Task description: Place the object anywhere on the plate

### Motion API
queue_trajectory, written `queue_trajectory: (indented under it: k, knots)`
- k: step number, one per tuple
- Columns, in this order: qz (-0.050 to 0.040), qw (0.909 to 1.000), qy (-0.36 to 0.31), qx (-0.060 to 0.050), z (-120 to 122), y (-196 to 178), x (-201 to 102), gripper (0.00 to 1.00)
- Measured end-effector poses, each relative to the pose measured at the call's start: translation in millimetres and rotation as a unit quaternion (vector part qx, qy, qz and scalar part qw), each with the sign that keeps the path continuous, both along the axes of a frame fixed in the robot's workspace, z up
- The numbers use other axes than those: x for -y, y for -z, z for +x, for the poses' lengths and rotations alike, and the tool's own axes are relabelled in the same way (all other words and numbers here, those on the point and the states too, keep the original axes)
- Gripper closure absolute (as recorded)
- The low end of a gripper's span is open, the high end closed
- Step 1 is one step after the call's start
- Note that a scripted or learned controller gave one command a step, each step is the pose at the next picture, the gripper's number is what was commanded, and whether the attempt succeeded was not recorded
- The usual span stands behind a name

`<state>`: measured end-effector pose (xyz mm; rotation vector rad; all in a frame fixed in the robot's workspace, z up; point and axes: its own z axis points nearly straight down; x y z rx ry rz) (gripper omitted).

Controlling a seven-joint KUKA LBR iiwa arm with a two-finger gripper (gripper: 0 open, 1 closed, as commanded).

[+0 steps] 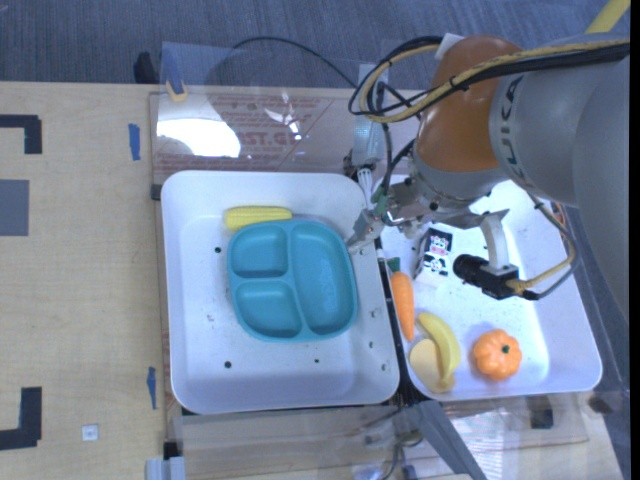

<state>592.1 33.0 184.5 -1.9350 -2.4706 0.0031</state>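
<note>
A blue divided plate lies in the left bin. A yellow corn cob rests just behind the plate, touching its far rim. My gripper hangs over the divide between the two bins, by the plate's far right corner, under the orange wrist band. In the right bin lie an orange carrot, a yellow banana and a small orange pumpkin. I see nothing held in the gripper.
The arm's grey body covers the far part of the right bin. A black-and-white tag and a black fitting sit below the wrist. Cables loop above the bins. The wooden bench lies to the left.
</note>
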Motion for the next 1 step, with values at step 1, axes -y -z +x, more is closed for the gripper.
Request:
queue_trajectory:
  k: [1]
  knots:
    - [-0.0001,0.9929,-0.119,0.005,45.5,-0.4,-58.0,0.00]
